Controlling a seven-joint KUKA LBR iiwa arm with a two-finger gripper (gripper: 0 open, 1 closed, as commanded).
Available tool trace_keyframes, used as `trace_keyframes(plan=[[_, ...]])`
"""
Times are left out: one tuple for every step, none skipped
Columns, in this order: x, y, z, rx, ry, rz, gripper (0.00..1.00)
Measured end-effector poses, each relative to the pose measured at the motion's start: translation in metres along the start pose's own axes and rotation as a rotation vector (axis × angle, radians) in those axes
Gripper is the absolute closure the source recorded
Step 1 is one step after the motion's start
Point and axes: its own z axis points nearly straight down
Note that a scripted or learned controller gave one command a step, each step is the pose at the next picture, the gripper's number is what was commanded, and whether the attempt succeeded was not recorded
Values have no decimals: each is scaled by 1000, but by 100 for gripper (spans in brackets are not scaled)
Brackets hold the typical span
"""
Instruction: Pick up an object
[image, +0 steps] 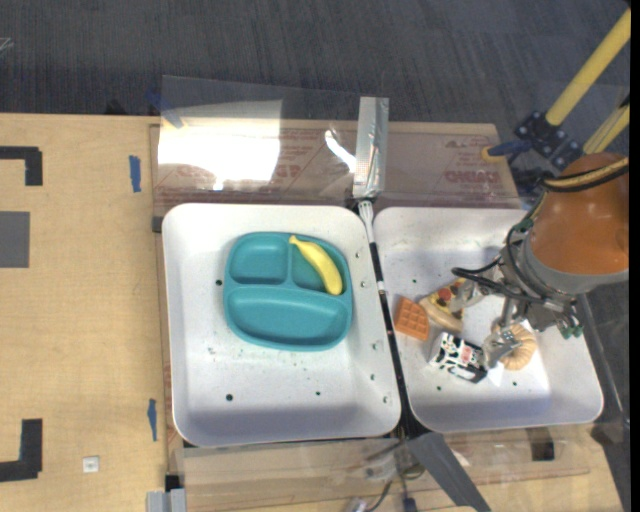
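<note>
From above, the arm (580, 225) comes in from the right, and its fat orange and grey body hides the back corner of the right bin (560, 400). The claw (505, 335) hangs low over that bin, but it is small, dark and tangled with wires, so I cannot tell if it is open or closed. Right under it sits a tan, lumpy thing (520, 350) that looks like a bread roll; part of it is covered. Beside that lies a flat black and white packet (458, 356). A square orange waffle (411, 319) with a bumpy grid rests near the bin's left wall. Next to the waffle is a jumble of small toys (447, 300), too blurry to name. The left bin (200, 390) is smooth white plastic. In it lies a teal plate (280, 315) with three parts, and a curved yellow banana (320, 265) lies in the top right part. The surface (70, 300) is pale brown board.
</note>
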Motion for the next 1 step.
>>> trace_keyframes(plan=[[-35,8,10,5,-7,749,0]])
